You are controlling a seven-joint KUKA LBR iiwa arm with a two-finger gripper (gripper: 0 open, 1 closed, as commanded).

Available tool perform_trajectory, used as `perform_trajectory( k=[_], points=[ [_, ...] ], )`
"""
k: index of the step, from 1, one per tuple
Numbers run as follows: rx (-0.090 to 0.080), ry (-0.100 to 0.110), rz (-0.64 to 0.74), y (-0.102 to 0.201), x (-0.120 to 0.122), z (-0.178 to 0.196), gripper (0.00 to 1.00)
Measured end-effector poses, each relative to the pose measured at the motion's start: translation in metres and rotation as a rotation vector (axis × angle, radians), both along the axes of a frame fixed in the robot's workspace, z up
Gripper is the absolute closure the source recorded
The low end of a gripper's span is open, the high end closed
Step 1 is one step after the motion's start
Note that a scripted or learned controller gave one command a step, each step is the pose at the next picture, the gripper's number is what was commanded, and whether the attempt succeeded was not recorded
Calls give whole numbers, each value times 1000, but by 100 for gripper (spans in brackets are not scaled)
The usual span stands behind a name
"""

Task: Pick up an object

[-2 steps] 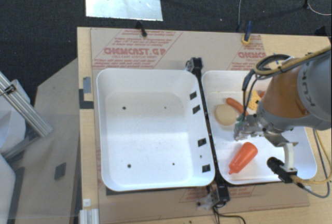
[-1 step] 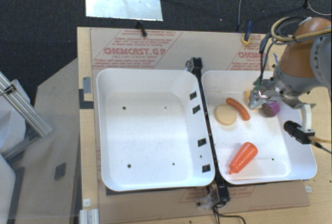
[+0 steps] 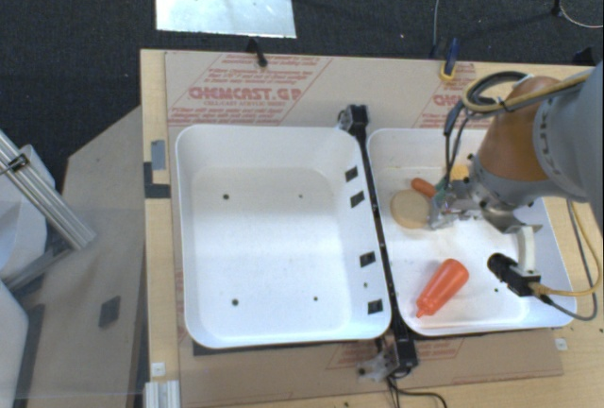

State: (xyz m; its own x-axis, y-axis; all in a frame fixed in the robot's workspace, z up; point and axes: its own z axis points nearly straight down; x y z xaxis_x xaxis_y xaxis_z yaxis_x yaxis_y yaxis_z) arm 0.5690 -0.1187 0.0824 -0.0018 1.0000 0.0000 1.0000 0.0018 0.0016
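In the right bin (image 3: 472,316) lies an orange carrot-shaped object (image 3: 442,286) near the front. A tan round disc (image 3: 409,209) rests toward the bin's left wall, with a small orange-red piece (image 3: 422,186) just behind it. My gripper (image 3: 444,212) hangs low over the bin, right beside the disc's right edge. The wrist hides its fingertips, and nothing shows between them.
The left bin (image 3: 274,241) sits next to the right one, separated by a black divider rail (image 3: 368,217). Both rest on a cardboard-covered bench (image 3: 245,94). The grey arm fills the right bin's far right side.
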Motion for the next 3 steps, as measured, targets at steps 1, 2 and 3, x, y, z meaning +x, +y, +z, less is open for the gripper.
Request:
perform_trajectory(
  k=[1, 2, 3],
  points=[
    [1, 1, -2, 21, -57, 3, 100],
    [-2, -18, 9, 52, 16, 148, 100],
    [1, 5, 4, 76, -18, 100, 100]
  ],
)
